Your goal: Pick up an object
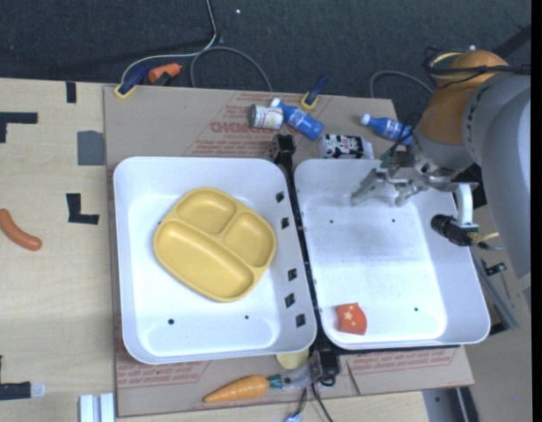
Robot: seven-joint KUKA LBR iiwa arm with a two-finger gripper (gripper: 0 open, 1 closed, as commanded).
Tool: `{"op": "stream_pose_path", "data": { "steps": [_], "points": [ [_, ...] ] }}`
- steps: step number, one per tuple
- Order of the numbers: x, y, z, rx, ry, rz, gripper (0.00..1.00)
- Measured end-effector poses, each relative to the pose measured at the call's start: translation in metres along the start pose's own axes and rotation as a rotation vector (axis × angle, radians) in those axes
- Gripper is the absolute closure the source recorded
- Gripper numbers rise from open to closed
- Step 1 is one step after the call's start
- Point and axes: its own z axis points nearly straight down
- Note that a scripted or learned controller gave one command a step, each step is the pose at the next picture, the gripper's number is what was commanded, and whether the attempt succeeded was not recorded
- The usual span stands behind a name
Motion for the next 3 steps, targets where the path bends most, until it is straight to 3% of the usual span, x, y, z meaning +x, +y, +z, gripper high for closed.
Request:
{"op": "stream_pose_path", "data": {
  "steps": [1, 2, 3],
  "points": [
    [0.048, -0.079, 0.015, -0.003, 0.003, -0.006, 0.0],
    [0.09, -0.001, 0.018, -0.007, 0.005, -0.012, 0.0],
    [0.082, 0.013, 0.015, 0.0, 0.005, -0.008, 0.0]
  ]
}}
